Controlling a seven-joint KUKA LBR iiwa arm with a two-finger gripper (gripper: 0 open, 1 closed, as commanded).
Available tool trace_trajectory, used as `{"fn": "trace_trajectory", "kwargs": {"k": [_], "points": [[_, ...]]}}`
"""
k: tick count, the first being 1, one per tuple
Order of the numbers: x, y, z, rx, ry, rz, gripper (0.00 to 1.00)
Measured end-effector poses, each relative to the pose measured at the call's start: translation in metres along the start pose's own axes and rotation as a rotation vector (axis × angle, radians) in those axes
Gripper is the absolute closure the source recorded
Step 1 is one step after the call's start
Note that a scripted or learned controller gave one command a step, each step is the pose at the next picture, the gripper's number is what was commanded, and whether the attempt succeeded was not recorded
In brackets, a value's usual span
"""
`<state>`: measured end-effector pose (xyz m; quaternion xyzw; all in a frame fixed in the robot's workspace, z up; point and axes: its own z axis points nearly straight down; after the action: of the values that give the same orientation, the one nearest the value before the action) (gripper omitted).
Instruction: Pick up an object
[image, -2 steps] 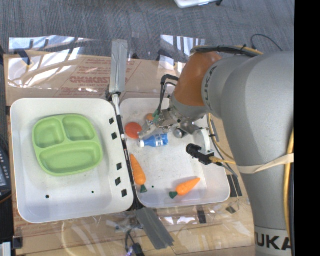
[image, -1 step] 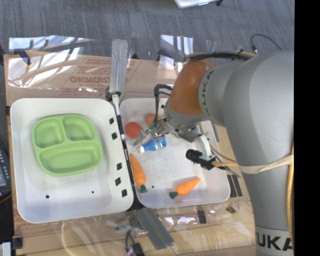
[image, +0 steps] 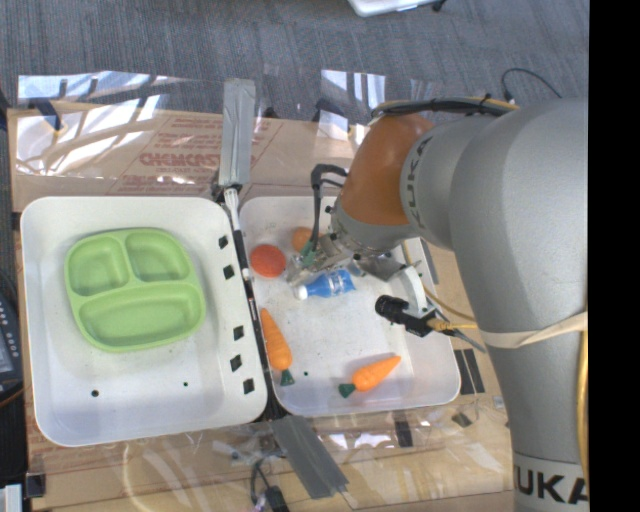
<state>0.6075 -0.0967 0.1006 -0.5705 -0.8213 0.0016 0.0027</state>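
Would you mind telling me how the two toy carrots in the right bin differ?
The carrot by the divider lies along the left wall of the right bin, its green end toward the camera; the carrot near the front lies slantwise out on the floor, its green end pointing left. The first looks longer and slimmer. Both are orange with green ends, and both lie flat.

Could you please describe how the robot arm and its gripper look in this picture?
The arm is thick, rounded and light grey, with an orange band above the wrist. Part of the black letters "UKA" shows near its base. Thin black cables run by the wrist, and a pale cable crosses the grey body. The gripper is small, metallic and dark, with a black part sticking out beside it.
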Motion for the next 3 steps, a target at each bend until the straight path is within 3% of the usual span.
{"fn": "trace_trajectory", "kwargs": {"k": [1,2,3], "points": [[-0.025,-0.081,-0.080,-0.005,-0.003,-0.080,1.00],[0.028,0.027,-0.091,-0.004,-0.001,0.149,1.00],[-0.046,-0.035,-0.092,-0.002,-0.001,-0.022,1.00]]}}
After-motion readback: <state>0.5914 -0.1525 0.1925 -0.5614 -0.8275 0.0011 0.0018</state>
